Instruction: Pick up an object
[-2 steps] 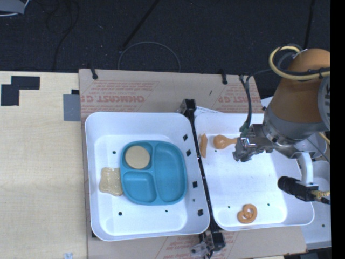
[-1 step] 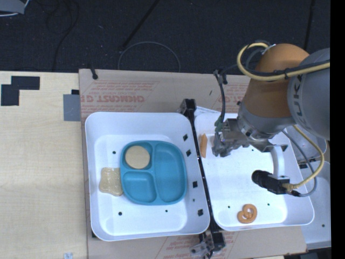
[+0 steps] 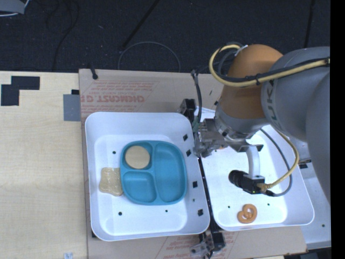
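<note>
White plastic forms the two shallow bins seen in the camera view: a left bin [image 3: 102, 128] and a right bin [image 3: 302, 209], set side by side on the bench. In the left bin one blue divided tray [image 3: 156, 179] is laid, with one round tan biscuit [image 3: 137, 157] resting in its upper-left compartment. One pale yellowish piece [image 3: 110, 181] is lodged just beside the tray's left edge, touching it. In the right bin one small orange pretzel-shaped object [image 3: 247, 213] is found near the front wall. The gripper [image 3: 204, 144] is placed over the seam between the bins, well apart from the pretzel; whether it is wide or narrow cannot be told.
</note>
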You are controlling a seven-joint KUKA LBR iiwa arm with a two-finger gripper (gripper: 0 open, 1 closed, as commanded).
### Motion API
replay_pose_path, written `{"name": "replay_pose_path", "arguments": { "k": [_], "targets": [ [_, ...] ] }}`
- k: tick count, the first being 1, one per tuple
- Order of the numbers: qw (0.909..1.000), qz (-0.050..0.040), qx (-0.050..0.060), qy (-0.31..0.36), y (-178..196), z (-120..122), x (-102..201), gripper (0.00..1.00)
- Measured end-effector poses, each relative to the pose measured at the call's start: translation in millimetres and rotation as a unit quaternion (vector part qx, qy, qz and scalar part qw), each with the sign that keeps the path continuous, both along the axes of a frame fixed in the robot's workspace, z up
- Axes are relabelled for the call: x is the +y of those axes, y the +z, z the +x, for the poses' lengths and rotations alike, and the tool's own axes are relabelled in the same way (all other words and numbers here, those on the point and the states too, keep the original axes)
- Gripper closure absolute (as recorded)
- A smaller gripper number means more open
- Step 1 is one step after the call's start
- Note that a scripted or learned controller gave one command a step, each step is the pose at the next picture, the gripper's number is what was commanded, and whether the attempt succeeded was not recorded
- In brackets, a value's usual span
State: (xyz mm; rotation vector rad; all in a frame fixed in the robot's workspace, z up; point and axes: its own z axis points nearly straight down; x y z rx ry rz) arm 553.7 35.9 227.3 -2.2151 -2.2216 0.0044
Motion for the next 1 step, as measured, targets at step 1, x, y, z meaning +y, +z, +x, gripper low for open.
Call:
{"name": "replay_pose_path", "arguments": {
  "k": [1],
  "targets": [
    [1.0,-0.0005,-0.002,0.0,9.7,15.2,52.0,1.0]
  ]
}}
